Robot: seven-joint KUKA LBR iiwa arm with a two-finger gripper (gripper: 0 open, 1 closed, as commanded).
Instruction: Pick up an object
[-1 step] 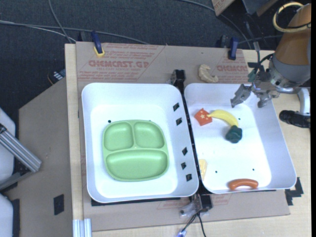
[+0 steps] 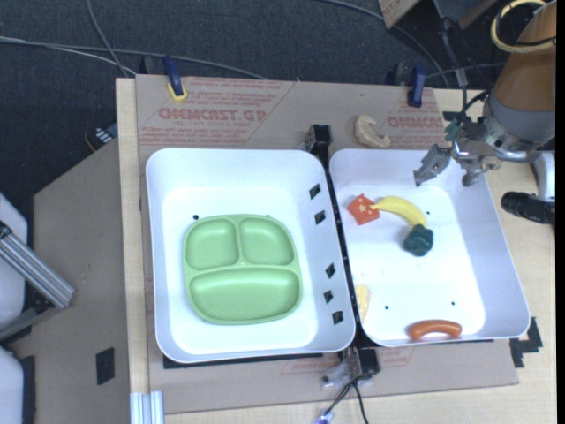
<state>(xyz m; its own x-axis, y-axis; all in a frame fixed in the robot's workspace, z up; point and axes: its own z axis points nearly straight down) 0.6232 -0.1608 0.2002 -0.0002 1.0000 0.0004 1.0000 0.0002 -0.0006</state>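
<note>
The right bin point(image 2: 481, 263) holds a yellow banana point(image 2: 399, 208), a small red block with a star point(image 2: 363, 210) beside it, a dark green broccoli piece point(image 2: 418, 240) just below the banana, and an orange sausage-shaped piece point(image 2: 434, 329) at the near edge. A pale yellow bit point(image 2: 362, 300) lies against the bin's left wall. My gripper point(image 2: 450, 167) hangs over the far right part of this bin, up and to the right of the banana, its fingers point(image 2: 429, 167) spread open with nothing between them.
The left bin point(image 2: 168, 193) bears a green divided plate point(image 2: 242, 268). A beige toy piece point(image 2: 372, 132) lies on the cardboard behind the bins. Blue clamps point(image 2: 176, 81) hold the board's far edge. Cables run across the dark floor behind.
</note>
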